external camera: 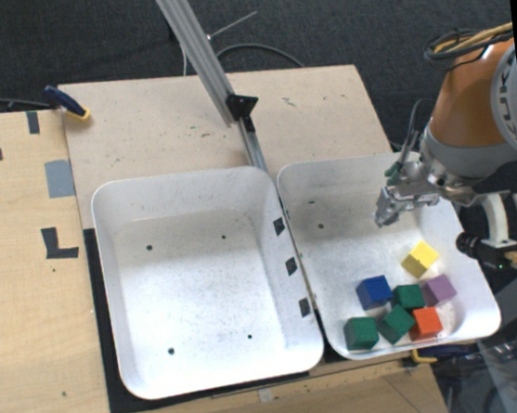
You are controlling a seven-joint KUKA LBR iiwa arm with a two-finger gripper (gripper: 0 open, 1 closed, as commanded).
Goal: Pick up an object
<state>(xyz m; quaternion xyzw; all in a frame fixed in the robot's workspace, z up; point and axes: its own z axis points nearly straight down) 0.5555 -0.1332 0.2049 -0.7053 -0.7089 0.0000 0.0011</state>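
Note:
Several small blocks lie at the near end of the right bin [332,192]: a yellow block [422,258], a blue block [374,290], a purple block [440,289], an orange block [426,321] and green blocks [361,332] [396,322] [408,297]. My gripper [388,213] hangs over the bin's middle right, above and a little behind the yellow block. No block sits between its fingers. The grey and orange arm comes in from the right.
The left bin [110,219] stands beside the right one, a ridge between them. A slanted metal rail [197,49] crosses the bench behind the bins. A blue and yellow clamp [66,102] lies at the bench's far left.

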